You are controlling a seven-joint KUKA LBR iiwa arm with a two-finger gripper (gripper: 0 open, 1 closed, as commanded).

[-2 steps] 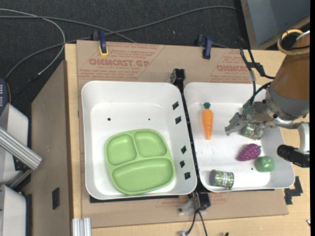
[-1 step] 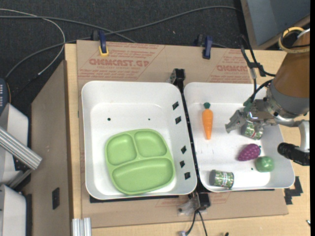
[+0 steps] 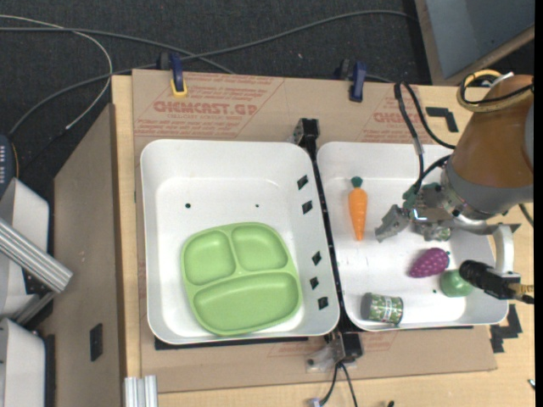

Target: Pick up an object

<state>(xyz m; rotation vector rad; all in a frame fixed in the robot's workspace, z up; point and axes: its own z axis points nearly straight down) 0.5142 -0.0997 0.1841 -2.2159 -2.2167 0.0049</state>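
One carrot lies upright in the right bin, green tip away. Beside it: gripper, fingers spread, nothing held. One grape bunch and one can are seen nearer.

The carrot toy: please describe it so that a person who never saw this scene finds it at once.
Look at the right white bin of the two. The carrot toy lies near that bin's left wall, lengthwise, green top pointing away from the camera. It is the only orange thing there; its neighbours are a purple grape bunch and a green can.
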